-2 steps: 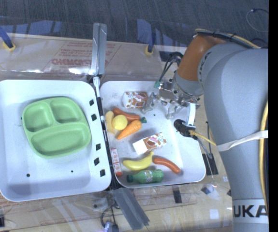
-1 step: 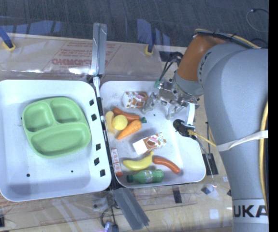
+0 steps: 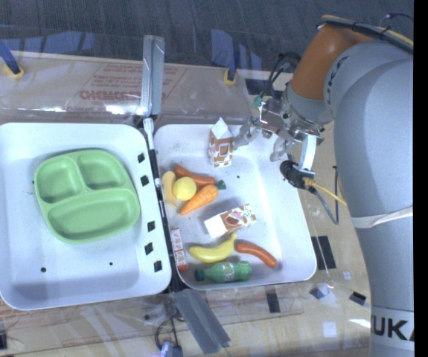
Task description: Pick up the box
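white plastic forms the right bin (image 3: 292, 222), taken here as the landmark. the box (image 3: 221, 143), a small carton with a peaked top, is seen standing upright in this bin's far part, close to the far wall. the hand (image 3: 267, 129) is found just beyond the bin's far right corner, beside the box and apart from it; whether it is spread or pressed together cannot be told. nothing is seen pinched in it. toward the bin's middle, two carrots (image 3: 197, 190) and a lemon (image 3: 184, 189) are clustered near the left wall. a second carton (image 3: 230, 220) is laid flat at the centre. near the bin's front wall a banana (image 3: 212, 251), a sausage (image 3: 256, 253) and a green bottle (image 3: 225, 272) are placed. left of the landmark, touching it, the left bin (image 3: 20, 274) is set on the table, with a green divided plate (image 3: 87, 194) inside.
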`<state>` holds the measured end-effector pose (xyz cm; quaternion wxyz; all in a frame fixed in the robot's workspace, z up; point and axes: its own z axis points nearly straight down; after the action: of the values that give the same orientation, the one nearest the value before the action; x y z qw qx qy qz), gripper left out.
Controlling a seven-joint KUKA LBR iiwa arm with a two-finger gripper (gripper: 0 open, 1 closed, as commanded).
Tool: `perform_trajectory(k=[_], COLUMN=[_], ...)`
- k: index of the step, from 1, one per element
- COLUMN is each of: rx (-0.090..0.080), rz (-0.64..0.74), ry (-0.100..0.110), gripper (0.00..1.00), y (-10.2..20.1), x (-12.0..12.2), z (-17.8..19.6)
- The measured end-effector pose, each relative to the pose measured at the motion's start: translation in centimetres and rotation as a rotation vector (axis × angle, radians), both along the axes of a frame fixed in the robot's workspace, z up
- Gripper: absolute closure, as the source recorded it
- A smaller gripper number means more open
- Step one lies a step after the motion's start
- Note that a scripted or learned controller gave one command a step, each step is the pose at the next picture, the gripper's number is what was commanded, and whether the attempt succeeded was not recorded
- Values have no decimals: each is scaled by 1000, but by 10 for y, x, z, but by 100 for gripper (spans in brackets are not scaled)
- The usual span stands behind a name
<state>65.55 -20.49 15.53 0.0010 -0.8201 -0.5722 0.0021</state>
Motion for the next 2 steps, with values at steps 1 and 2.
perform_trajectory(k=[1, 2], rx=[2, 8], rz=[50, -3], ry=[0, 42], gripper=[0, 0], y=[7, -3], x=[-44, -12], z=[-64, -69])
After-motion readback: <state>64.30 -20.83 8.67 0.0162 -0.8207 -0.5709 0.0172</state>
